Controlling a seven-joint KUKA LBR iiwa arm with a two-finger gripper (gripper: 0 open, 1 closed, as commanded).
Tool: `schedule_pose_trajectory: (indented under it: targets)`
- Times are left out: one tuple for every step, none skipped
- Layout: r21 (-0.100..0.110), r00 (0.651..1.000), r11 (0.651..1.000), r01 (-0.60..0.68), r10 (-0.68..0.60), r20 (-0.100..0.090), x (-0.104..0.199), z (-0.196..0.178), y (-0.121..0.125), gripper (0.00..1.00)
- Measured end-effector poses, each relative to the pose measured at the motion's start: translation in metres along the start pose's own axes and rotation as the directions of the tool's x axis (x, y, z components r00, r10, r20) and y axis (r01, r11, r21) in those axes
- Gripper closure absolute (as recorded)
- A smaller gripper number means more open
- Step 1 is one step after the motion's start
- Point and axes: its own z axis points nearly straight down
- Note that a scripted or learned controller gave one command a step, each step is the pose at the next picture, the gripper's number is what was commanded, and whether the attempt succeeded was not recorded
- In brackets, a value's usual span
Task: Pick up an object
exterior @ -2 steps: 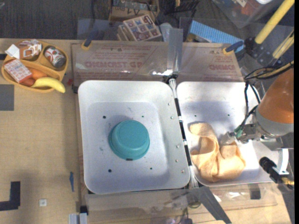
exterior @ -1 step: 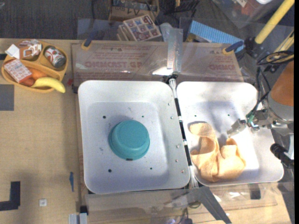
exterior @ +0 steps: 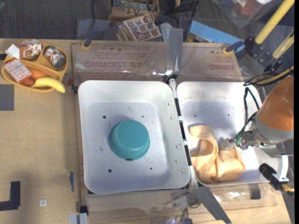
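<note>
A crumpled tan cloth (exterior: 212, 155) lies in the right bin (exterior: 210, 101), against its front left corner. My gripper (exterior: 230, 145) is low over the cloth's right part, reaching in from the right below the orange band (exterior: 279, 108). Its tips sit at the cloth's upper right fold, and the view does not reveal how they stand. A teal bowl (exterior: 130, 139) rests upside down in the middle of the left bin (exterior: 93, 101).
An orange tray (exterior: 14, 76) with a banana and snack packs sits at the far left of the bench. Cables run along the right bin's right side. Boxes and clutter stand behind both bins.
</note>
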Motion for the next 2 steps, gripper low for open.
schedule_pose_trajectory:
  targets:
    - [-0.005,1.0,1.0,-0.003,0.003,0.002,-0.0011,-0.0111,0.0013,1.0]
    - [-0.005,1.0,1.0,-0.003,0.003,0.003,-0.0013,-0.0112,0.0013,0.0]
